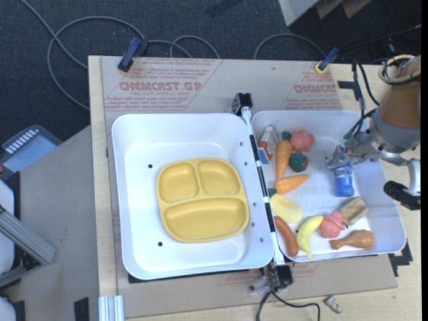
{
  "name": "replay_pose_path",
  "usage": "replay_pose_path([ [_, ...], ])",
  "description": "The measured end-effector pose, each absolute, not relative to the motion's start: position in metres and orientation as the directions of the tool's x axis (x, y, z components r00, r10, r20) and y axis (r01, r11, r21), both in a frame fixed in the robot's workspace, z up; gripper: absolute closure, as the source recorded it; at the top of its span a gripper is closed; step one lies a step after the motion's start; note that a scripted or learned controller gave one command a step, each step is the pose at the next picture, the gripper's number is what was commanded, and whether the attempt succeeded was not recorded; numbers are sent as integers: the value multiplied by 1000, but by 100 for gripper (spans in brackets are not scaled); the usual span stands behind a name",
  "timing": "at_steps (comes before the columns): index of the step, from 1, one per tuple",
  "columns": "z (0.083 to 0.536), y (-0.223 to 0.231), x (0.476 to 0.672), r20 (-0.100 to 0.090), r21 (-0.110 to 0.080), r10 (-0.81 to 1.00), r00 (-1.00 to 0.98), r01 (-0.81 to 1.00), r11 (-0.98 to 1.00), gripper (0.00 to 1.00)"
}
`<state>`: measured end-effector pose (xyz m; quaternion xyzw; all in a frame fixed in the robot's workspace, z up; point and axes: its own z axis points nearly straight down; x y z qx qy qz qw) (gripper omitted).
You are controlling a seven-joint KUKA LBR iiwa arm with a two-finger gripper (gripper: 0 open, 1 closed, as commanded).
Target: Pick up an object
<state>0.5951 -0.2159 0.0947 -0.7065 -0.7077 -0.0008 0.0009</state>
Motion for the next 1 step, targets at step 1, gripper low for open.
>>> replay_pose_path([
  [1, 87, -151, 667, 1, 0, 1000, -1, 1000, 1, 100],
])
